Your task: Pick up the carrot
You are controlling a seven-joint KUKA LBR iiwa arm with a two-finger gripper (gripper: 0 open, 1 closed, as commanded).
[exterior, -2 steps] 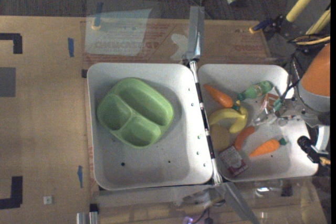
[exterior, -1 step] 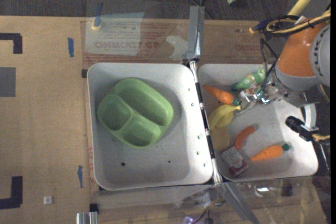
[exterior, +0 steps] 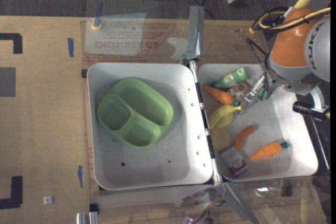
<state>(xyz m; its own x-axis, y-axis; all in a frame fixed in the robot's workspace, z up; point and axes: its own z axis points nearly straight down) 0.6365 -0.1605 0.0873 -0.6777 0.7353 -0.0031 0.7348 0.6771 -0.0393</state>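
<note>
An orange carrot (exterior: 266, 151) with a small green top lies in the right bin (exterior: 304, 165), near its front right corner. A second orange, tapered piece (exterior: 218, 95) lies at the bin's back left. My gripper (exterior: 255, 91) hangs over the back middle of the right bin, above a small brown packet (exterior: 240, 89). It is well behind the green-topped carrot and just right of the tapered piece. I see nothing held in it.
The right bin also holds a green bottle (exterior: 231, 79), a yellow banana (exterior: 222, 115), a short orange sausage shape (exterior: 243, 136) and a small red packet (exterior: 234, 161). A green divided plate (exterior: 135, 111) sits in the left bin (exterior: 105, 165). Cables (exterior: 273, 17) loop above the wrist.
</note>
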